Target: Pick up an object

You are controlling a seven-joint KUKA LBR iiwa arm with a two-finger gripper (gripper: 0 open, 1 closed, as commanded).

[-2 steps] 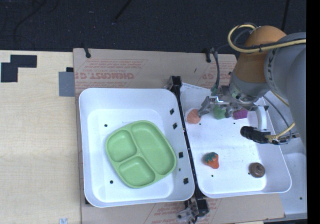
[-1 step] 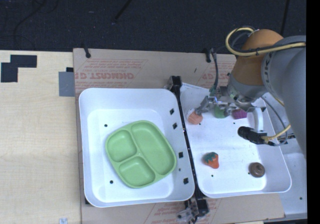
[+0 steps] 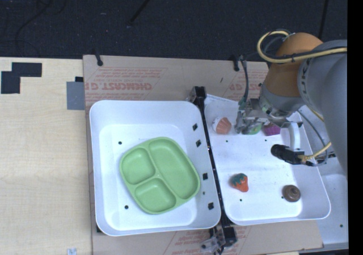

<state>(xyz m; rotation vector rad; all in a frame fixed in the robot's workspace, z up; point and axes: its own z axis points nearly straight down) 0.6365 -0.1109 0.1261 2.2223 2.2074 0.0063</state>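
Note:
My gripper (image 3: 247, 124) is low over the far end of the right bin (image 3: 266, 208). Just left of it lies a salmon-pink object (image 3: 223, 125). A purple object (image 3: 271, 130) sits just to its right, and a small green piece (image 3: 254, 129) shows right beside the gripper. Nothing can be seen held. Nearer the front lie a red-orange object with a green top (image 3: 240, 182) and a round brown object (image 3: 291, 193).
The left bin (image 3: 108, 134) holds a green divided plate (image 3: 159, 175). A black divider (image 3: 206, 157) runs between the two bins. The arm (image 3: 295, 72) comes in over the right bin's far right corner.

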